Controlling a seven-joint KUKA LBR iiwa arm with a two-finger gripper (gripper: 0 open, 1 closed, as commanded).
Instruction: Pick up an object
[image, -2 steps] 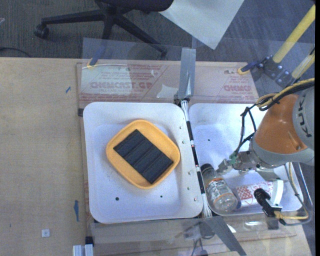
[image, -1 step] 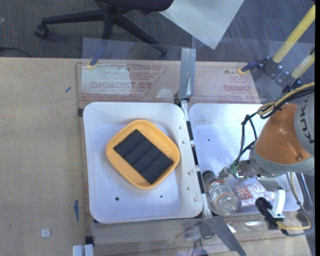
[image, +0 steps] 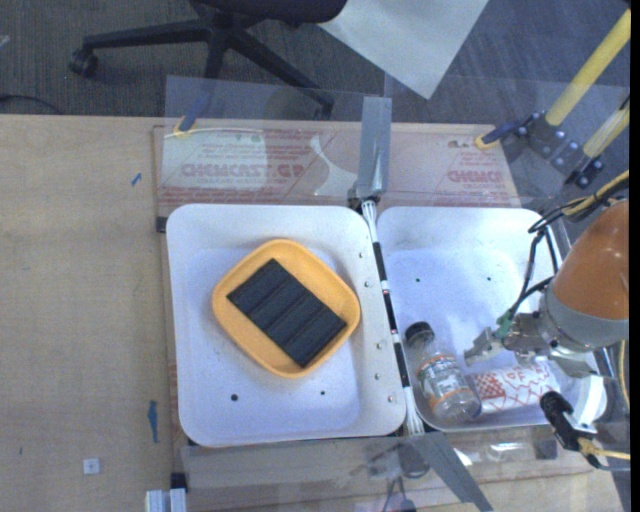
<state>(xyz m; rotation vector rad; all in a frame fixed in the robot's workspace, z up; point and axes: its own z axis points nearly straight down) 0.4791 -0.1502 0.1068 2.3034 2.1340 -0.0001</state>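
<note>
Broad tan wooden desk (image: 70, 300) under everything, carrying two shallow white plastic bins side by side. Left white bin (image: 200, 400) just beside the right white bin (image: 450, 240), rims touching along the middle seam. Grey arm with an orange band (image: 598, 275) reaching in over the right bin's far right edge, above its near corner. Rounded-square yellow plastic tray with a dark ribbed insert (image: 285, 306) lying flat in the middle of the left bin, turned at a slant, well apart from the right bin's contents. Clear plastic bottle with a red-and-white patterned label (image: 480, 386) lying on its side along the near wall of the right bin, its clear end toward the seam and its labelled end toward the arm. Metallic two-finger tool (image: 492, 340) hanging low over the right bin, just above the bottle and tilted toward the seam; open or closed cannot be told from here, and nothing seen between its tips. Small black round cap (image: 417, 332) resting on the right bin's floor near the seam, just beyond the bottle's clear end and apart from the tool. Tiny dark dots scattered on both bin floors.
</note>
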